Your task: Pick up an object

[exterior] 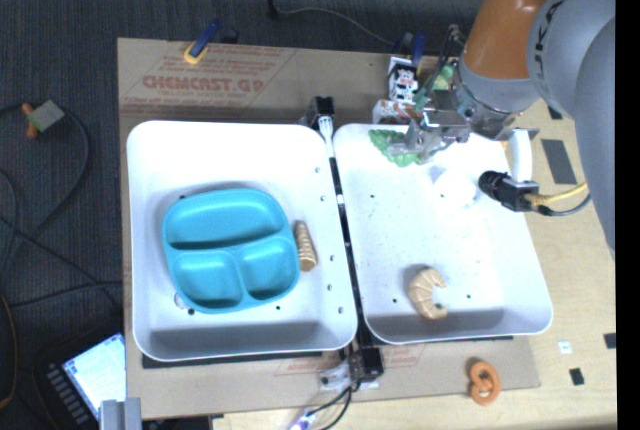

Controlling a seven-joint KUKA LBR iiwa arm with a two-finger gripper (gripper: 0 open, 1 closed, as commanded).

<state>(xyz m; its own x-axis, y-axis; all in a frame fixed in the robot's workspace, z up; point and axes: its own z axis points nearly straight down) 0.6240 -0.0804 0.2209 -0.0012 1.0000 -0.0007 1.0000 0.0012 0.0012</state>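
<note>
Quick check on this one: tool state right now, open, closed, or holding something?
Tool: cannot be told; it sits at the right bin's far edge, right at a green object.

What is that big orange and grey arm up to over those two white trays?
It is a robot arm trying to pick something up. Its gripper sits at the far edge of the right bin, right at a green object there; whether it has hold of it is unclear. A croissant-like piece lies near that bin's front. The left bin holds a blue divided tray with a small tan item beside it.
</note>
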